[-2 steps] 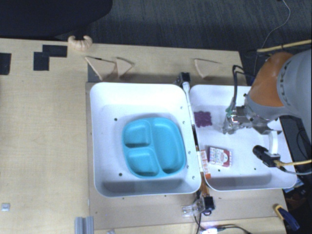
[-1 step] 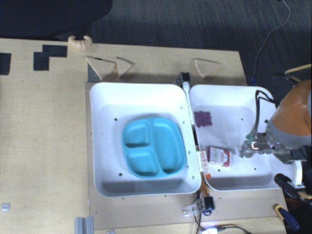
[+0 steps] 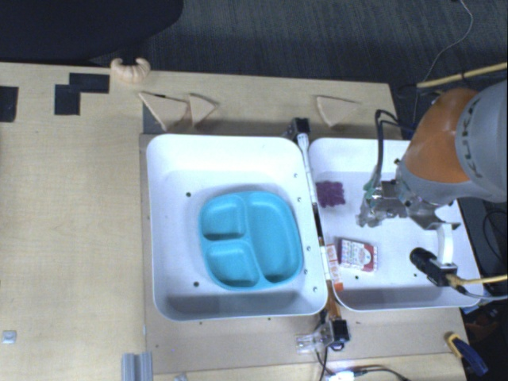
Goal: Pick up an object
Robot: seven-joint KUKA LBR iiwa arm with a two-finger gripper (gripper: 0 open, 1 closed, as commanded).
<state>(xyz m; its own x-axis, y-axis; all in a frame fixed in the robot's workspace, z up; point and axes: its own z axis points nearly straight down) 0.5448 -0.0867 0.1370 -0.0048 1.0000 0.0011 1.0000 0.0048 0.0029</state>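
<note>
Orange-banded arm (image 3: 444, 145) poises gripper (image 3: 375, 213) (state unclear) over right bin (image 3: 397, 286); wooden bench (image 3: 71, 236), dark carpet (image 3: 317, 30) beyond

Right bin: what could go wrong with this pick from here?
1. The gripper hangs near the purple lump and the red-and-white packet, seemingly over neither. A straight descent would likely meet bare floor.
2. The packet looks flat, so it may be hard to grasp.
3. It lies near the right bin's left wall, risking a collision.
</note>
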